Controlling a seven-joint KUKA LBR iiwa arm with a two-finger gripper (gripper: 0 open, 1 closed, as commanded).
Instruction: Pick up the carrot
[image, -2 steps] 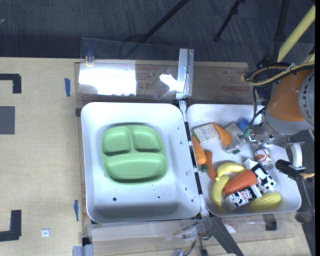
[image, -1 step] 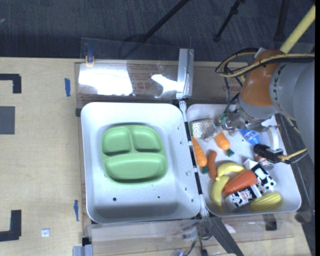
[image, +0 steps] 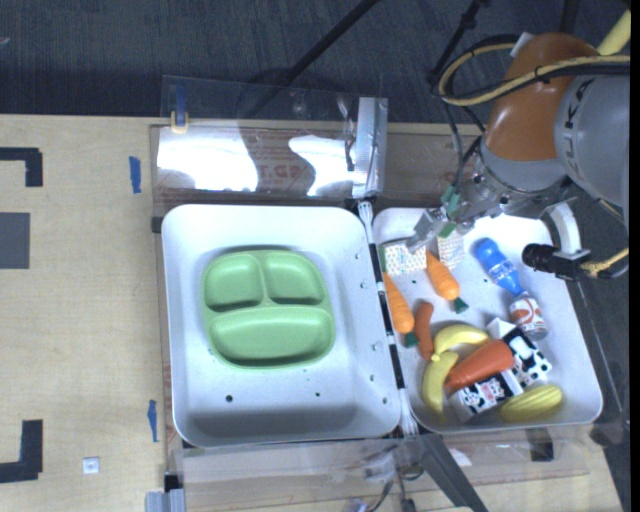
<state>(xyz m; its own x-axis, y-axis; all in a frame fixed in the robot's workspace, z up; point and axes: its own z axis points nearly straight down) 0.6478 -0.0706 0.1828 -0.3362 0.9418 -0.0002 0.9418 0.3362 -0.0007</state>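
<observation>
You see the gripper (image: 437, 232) hanging near the right bin's (image: 583, 345) back-left corner, just above a carrot (image: 442, 278); its grip state you cannot tell.

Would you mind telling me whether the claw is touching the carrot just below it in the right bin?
Cannot tell. In the camera view the claw sits right at the carrot's upper end, without plain contact or gap.
</observation>
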